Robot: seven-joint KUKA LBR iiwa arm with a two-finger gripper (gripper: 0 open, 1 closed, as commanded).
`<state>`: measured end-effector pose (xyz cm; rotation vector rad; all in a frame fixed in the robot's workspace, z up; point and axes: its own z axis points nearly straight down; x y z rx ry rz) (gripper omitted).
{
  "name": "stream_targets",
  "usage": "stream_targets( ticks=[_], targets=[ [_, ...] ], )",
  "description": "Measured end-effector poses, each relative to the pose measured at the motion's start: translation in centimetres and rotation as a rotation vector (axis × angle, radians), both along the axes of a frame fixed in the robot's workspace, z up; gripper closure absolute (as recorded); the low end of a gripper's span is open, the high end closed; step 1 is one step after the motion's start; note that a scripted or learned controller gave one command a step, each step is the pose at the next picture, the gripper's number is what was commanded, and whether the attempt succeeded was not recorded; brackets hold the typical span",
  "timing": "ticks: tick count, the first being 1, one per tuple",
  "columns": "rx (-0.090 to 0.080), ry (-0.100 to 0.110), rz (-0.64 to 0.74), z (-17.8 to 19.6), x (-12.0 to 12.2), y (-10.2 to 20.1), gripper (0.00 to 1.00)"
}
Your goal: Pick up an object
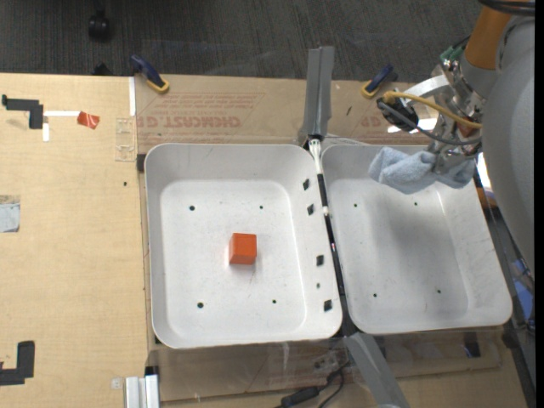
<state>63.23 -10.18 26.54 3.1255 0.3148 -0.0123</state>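
Note:
A crumpled blue-grey cloth (398,170) hangs over the far right corner of the right bin (408,266). Its right end is bunched up between the fingers of my gripper (448,156), which is shut on it. The rest of the cloth droops to the left, just above the bin's back wall. The arm comes down from the upper right, with cables looped around the wrist. A small red-orange cube (243,249) sits alone near the middle of the left bin (155,228), far from the gripper.
A grey upright post (320,92) stands at the back between the two bins. Two blue-and-orange clamps (149,72) (378,82) grip the cardboard behind them. A wooden board (68,228) lies left of the bins.

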Motion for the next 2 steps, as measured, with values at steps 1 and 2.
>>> stream_targets(
  ticks=[1,2],
  targets=[
    [0.001,-0.004,0.010,6.2,0.5,4.2,1.00],
    [0.000,0.000,-0.002,-2.0,1.0,0.5,1.00]
  ],
)
